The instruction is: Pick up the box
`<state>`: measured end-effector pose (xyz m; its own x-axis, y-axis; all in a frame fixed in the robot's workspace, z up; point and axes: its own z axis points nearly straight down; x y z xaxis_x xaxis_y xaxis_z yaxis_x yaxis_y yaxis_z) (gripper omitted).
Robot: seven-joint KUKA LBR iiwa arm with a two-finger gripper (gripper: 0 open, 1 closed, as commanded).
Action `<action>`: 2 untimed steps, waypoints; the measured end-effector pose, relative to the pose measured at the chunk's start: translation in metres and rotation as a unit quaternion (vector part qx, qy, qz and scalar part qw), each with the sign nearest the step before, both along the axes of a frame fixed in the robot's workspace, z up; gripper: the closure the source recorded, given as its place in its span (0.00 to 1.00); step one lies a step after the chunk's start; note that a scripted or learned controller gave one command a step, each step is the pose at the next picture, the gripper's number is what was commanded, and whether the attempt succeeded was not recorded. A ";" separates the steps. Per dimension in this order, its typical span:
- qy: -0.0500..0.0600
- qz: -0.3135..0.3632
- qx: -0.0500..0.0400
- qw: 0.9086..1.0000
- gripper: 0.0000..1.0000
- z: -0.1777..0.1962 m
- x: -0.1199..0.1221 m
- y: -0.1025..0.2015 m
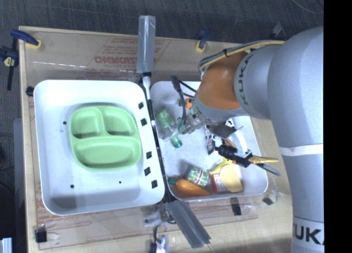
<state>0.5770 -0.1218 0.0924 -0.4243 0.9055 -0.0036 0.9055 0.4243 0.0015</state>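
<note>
My gripper (pixel 186 121) is low in the upper middle of the right bin (pixel 250 188), under the orange wrist band (pixel 220 84). It hangs just right of a clear green bottle (pixel 165 120) that lies near the bin's left wall. A small dark, narrow box-like item (pixel 210 144) lies just right of the gripper, partly under the arm. Along the bin's front wall a red-and-white labelled pack (pixel 219 183) rests against a yellow piece (pixel 232 175). I cannot tell for sure which of these is the box.
A carrot (pixel 190 189) and a green-and-red can (pixel 197 176) lie at the front of the right bin. Orange-handled pliers (pixel 245 159) lie at its right side. The left bin (pixel 49 131) holds a green divided tray (pixel 104 136). The arm covers the right bin's back right.
</note>
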 end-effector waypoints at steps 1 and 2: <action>0.003 -0.002 0.001 1.000 1.00 0.134 0.007 0.066; 0.003 -0.010 0.001 1.000 1.00 0.044 0.002 0.028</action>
<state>0.5791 -0.0937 0.1364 -0.4064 0.9137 0.0016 0.9137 0.4064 -0.0036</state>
